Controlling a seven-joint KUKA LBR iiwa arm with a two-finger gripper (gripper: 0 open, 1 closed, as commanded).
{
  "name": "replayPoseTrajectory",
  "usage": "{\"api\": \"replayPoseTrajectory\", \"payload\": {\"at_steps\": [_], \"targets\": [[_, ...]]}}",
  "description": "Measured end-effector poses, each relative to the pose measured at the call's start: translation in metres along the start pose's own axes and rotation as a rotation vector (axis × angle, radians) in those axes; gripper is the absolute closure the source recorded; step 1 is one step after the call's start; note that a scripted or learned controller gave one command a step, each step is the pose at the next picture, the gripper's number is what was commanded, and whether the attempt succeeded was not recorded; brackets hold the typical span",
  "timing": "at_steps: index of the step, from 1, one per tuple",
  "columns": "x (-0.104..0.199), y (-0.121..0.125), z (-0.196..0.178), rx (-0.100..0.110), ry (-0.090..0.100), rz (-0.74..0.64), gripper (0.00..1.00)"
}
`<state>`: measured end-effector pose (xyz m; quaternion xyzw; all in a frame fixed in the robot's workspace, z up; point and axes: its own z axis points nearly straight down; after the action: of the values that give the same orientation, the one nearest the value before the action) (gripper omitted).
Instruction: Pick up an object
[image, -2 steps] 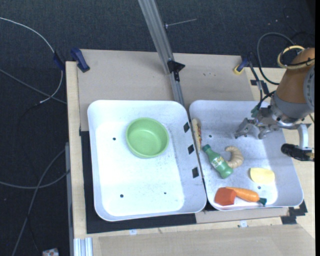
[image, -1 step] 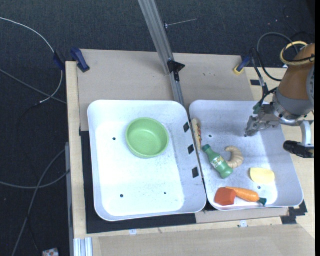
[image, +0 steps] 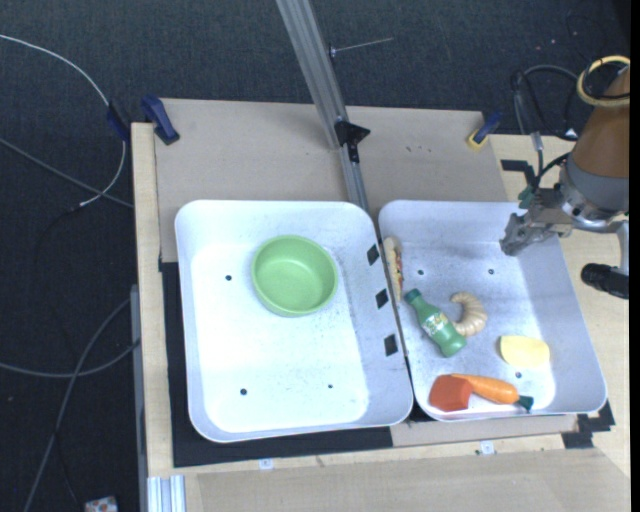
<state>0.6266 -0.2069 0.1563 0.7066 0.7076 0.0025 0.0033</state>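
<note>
The right bin (image: 560, 290) holds several small items. A green bottle (image: 437, 325) lies tilted near the middle, touching a beige curved piece (image: 471, 312). A yellow slice (image: 524, 350) sits to the right. An orange carrot (image: 487, 388) and a red piece (image: 450, 394) rest at the front rim. A long tan stick-like item (image: 393, 268) lies along the bin's left wall. My gripper (image: 524, 233) hangs over the back right part of this bin, apart from all the items, with nothing seen in it.
The left bin (image: 215, 330) holds a green bowl (image: 294, 274) toward its back. A slanted metal bar (image: 325, 70) runs from the top down to between the bins. Blue clamps (image: 158, 118) sit at the bench's back corners.
</note>
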Motion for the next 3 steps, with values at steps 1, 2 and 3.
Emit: {"api": "replayPoseTrajectory", "payload": {"at_steps": [1, 2, 3], "targets": [[0.005, 0.002, -0.067, -0.002, 0.0, -0.001, 1.0], [0.006, 0.006, -0.115, -0.001, 0.0, -0.001, 1.0], [0.052, 0.003, -0.108, 0.017, 0.008, -0.004, 1.0]]}}
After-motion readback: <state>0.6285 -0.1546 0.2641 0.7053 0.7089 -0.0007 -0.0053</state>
